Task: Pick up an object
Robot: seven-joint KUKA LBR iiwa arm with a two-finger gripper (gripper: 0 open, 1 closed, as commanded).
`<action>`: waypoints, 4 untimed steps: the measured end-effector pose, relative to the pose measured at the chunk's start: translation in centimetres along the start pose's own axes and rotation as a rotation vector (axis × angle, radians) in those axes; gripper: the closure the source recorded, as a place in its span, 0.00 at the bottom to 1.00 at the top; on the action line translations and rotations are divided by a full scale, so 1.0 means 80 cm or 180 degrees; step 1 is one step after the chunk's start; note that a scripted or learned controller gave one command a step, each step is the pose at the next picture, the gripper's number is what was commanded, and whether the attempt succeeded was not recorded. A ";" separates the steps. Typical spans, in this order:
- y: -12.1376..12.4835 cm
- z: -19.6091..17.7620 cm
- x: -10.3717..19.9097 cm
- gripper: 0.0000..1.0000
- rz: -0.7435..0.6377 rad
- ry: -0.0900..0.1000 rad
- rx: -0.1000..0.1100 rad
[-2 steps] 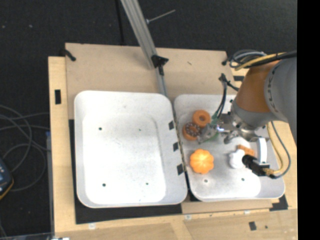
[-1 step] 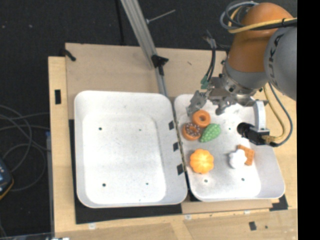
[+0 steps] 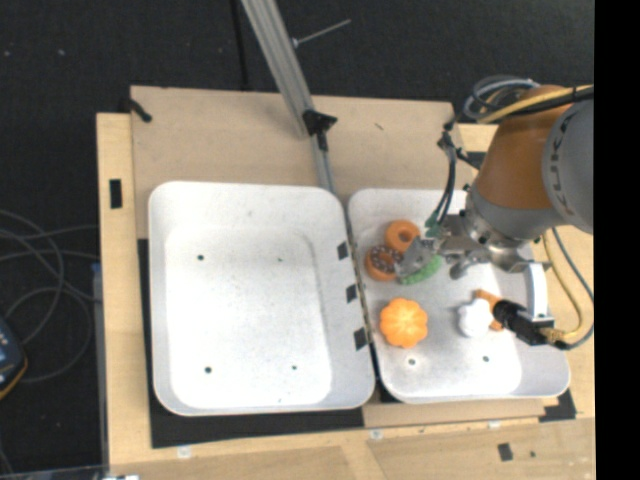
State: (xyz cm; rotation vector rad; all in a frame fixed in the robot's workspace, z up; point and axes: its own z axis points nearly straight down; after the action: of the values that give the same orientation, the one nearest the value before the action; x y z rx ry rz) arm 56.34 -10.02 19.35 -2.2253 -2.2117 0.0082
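Camera view, end effector (image 3: pixel 418 260) low over green object (image 3: pixel 424 267), its long axis slanting up-right, grip state unclear

Arm (image 3: pixel 530 163) cut off at right edge, covering right bin's (image 3: pixel 450 383) far corner, jaws' state unclear

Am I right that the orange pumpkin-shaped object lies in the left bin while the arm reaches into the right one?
Not quite: the camera view shows the orange pumpkin-shaped object in the right bin, not the left bin. The arm does reach into the right bin.
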 end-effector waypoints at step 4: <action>-0.078 -0.008 0.037 0.00 -0.0019 0.0003 -0.0023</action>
State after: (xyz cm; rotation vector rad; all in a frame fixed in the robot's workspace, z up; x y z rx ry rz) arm 50.15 -6.98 20.06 -2.2220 -2.2215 -0.0009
